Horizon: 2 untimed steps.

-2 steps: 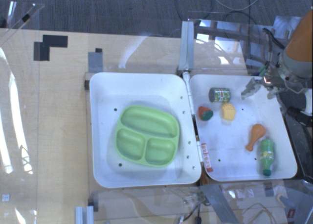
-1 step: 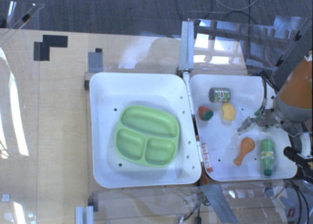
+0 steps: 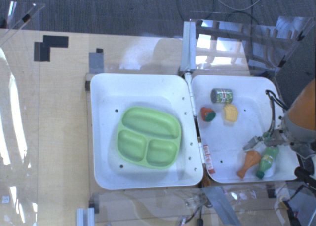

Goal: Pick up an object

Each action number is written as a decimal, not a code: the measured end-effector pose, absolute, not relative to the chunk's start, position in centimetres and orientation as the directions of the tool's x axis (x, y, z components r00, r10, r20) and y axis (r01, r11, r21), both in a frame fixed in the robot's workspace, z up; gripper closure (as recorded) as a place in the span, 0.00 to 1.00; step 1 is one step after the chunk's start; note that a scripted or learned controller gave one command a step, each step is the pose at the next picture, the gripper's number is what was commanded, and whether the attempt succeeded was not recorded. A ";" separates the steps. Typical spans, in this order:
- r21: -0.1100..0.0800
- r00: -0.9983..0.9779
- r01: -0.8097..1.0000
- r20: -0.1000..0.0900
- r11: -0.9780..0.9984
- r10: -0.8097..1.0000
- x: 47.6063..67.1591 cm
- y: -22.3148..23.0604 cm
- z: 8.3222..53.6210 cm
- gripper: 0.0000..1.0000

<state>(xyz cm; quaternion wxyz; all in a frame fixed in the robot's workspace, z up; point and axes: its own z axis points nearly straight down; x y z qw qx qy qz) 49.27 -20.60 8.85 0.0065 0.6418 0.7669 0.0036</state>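
Observation:
The right bin [image 3: 217,163] holds several small items. A green bottle [image 3: 267,161] lies at its front right, beside an orange drumstick-shaped toy [image 3: 249,163]. Farther back are a yellow toy [image 3: 230,113], a red and green toy [image 3: 208,114] and a small can [image 3: 221,95] on its side. My gripper [image 3: 261,143] reaches in from the right and hovers just above the bottle's top and the drumstick. It looks open, one grey finger [image 3: 251,144] angles out to the left, and nothing is held between the fingers.
The left bin [image 3: 101,170] contains a green divided plate [image 3: 148,137]. A ridge [image 3: 195,131] separates the two bins. A black cable [image 3: 271,106] hangs along the right bin's right wall, near the arm's orange band [image 3: 303,109].

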 end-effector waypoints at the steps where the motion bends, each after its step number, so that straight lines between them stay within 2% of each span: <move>1: 0.003 -0.108 0.994 0.000 0.108 0.994 59.2 -15.3 9.7 0.00; 2: 0.005 -0.193 0.981 -0.002 0.193 0.981 66.0 -12.6 8.6 0.00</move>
